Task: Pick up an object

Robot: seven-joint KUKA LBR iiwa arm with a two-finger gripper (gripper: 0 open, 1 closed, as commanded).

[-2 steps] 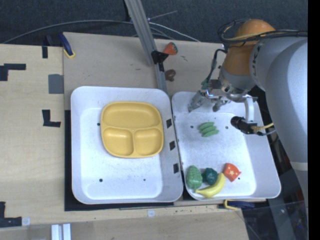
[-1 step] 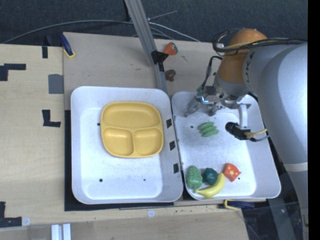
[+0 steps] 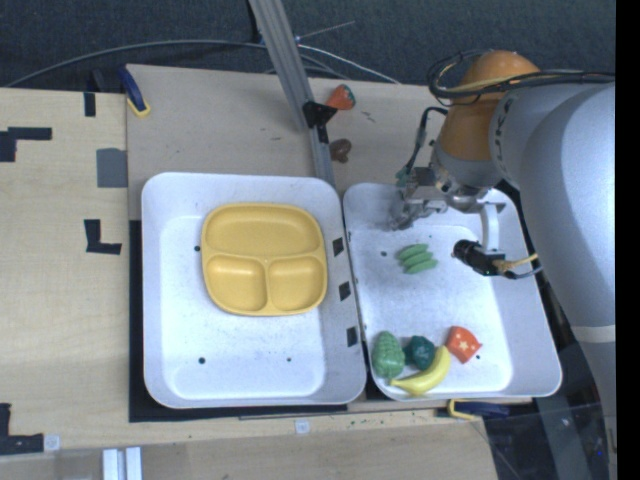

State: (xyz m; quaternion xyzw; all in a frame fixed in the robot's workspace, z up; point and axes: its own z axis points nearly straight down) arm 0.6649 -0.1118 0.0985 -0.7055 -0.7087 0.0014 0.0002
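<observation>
Lying just below the fingers (image 3: 402,215), a green pod (image 3: 417,259); grip state unclear.

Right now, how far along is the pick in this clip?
Nothing looks picked yet. The gripper sits low at the far end of the right bin, just beyond the green pea pod. The banana and other toys lie in the near corner. The grasp and lift remain.
</observation>
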